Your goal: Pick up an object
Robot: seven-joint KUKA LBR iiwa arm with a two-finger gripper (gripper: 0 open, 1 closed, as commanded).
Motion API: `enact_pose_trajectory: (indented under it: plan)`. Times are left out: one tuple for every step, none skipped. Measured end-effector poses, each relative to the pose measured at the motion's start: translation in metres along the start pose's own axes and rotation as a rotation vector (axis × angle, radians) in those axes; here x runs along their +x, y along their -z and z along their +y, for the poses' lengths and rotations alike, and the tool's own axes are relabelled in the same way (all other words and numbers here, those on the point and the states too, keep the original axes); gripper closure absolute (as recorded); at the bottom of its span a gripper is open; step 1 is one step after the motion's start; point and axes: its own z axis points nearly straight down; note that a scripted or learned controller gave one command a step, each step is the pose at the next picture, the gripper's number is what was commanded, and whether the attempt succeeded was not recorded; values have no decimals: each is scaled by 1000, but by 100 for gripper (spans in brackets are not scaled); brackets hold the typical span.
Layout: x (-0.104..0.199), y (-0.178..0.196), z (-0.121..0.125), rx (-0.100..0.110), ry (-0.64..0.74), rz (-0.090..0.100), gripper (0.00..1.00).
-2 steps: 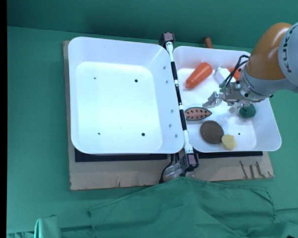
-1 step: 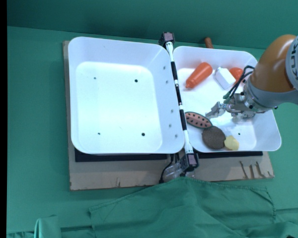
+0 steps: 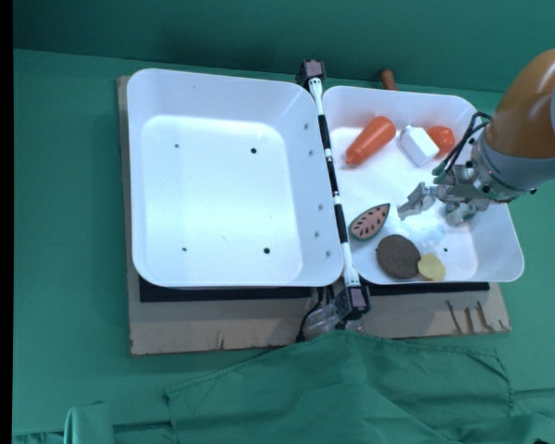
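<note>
Gripper [image 3: 437, 203] hovering over the right bin [image 3: 499, 265], fingers spread, nothing between them.

You've got the arm [image 3: 529, 118] coming in from the right, with the claw above bare bin floor near the middle of that bin. Pick candidates all sit in the right bin: orange carrot [image 3: 370, 141] at the upper left, white block [image 3: 418, 144] just beside it, a small orange piece [image 3: 441, 138] touching the block's right side. Watermelon slice [image 3: 370, 220] lies near the divider [image 3: 331, 178], left of the claw. Brown round cookie [image 3: 399, 256] and a yellow piece [image 3: 432, 267] touch each other at the front edge, just below the claw. You can see the left bin [image 3: 166, 100] next to it, across the divider.
</note>
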Motion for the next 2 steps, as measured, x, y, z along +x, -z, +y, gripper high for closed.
enact_pose_trajectory:
  plan:
    - [-2,63,1,-4,-13,-1,0]
    - [3,120,9,-4,-4,-1,0]
